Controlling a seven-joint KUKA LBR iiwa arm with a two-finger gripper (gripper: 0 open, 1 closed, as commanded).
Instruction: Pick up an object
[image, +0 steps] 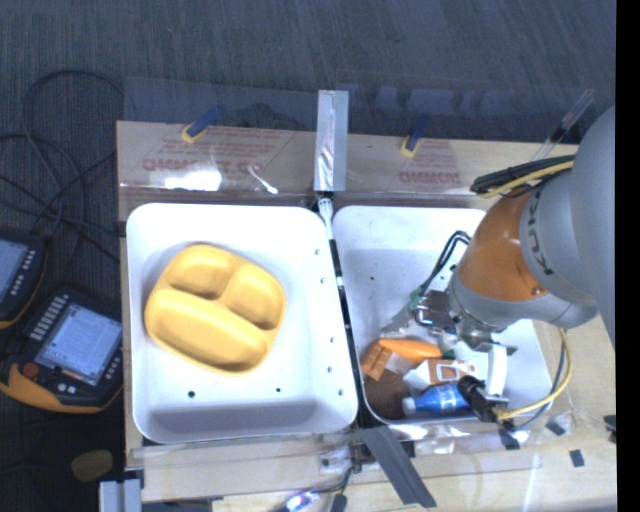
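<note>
Objects for picking sit piled in the near corner of the right bin (400, 240): an orange carrot-like piece (408, 349), a blue bottle (437, 402) and a brown lump (385, 372). Above that pile the gripper (462, 345) hangs low, but whether it is open or closed cannot be told, and nothing is seen lifted, so the pick looks undone. Beside the gripper, the carrot's long axis runs left to right, as does the bottle's. The left bin (300, 400) holds a yellow cushion-like thing (214, 306).
</note>
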